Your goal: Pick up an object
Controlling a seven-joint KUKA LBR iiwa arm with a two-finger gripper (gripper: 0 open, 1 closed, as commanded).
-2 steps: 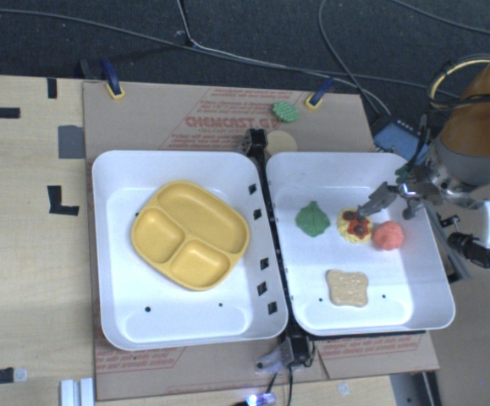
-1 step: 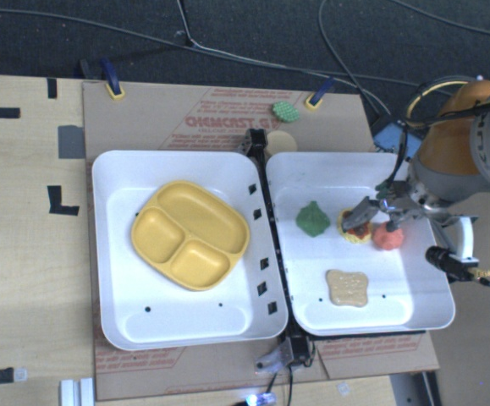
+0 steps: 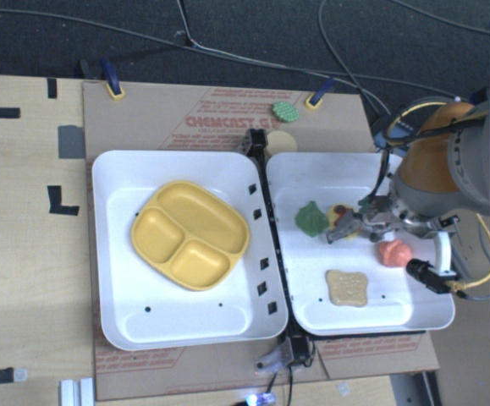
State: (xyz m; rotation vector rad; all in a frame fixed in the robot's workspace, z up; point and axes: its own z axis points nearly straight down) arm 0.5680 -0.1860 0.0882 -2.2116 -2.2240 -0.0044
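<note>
Looking down at a slant, camera view: two white bins side by side on cardboard sheet (image 3: 219, 117) atop wooden bench (image 3: 24, 252).

L bin (image 3: 122, 311): yellow divided plate (image 3: 190, 234), 3 compartments, sits roughly ctr, rotated off square. Nothing on the plate.

R bin (image 3: 312, 315): arm (image 3: 435, 167) enters from 3 o'clock, orange band visible above wrist. Gripper (image 3: 336, 233) low over upper-middle of bin, fingers pointing toward 9 o'clock. Fingers look narrow, tips close together; can't tell for certain whether anything is pinched between them.

Objs in R bin:
- green leafy item (image 3: 311, 218), at 9 o'clock of gripper tips, just beside them, contact unclear.
- small yellow/dark piece (image 3: 342, 215), at 12 o'clock of tips, partly hidden by gripper body, too small to ID.
- pink/red lump (image 3: 394, 253), at 4 o'clock of gripper, near wrist, apart from tips.
- tan toast-like slice (image 3: 347, 288), flat on bin floor, at 6 o'clock of gripper, well apart.

Outside bins: green dotted disc (image 3: 285, 111) on cardboard, 12 o'clock of bin divider. Blue/yellow clamps (image 3: 112, 80) at cardboard's far edge. Cables across dark backdrop.
</note>
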